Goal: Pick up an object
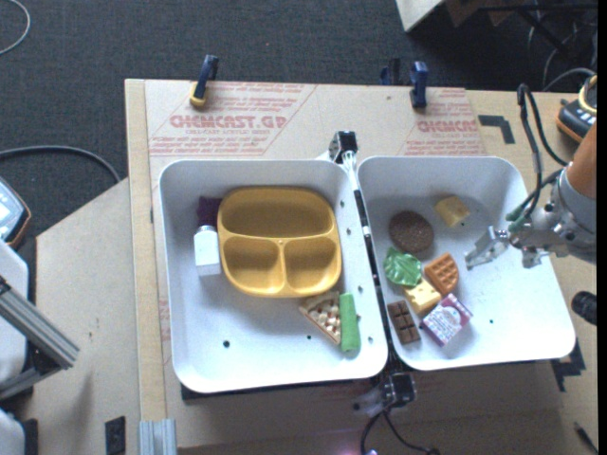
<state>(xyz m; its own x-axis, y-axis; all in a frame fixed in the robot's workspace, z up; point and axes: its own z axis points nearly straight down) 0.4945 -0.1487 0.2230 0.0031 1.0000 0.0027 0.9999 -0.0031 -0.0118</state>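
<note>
Two white bins of play food, the arm reaching in from the right.

The left bin (180,282) holds a big yellow divided tray (280,240), with a white bottle (207,251) touching its left edge and a green stick (349,322) near its near right corner. The right bin (531,320) holds a brown cookie (411,231), a green leaf (402,268), a waffle (441,273) and a pink packet (446,319). The gripper (493,246) hovers to the right of these, fingers spread and clasping nothing.
</note>
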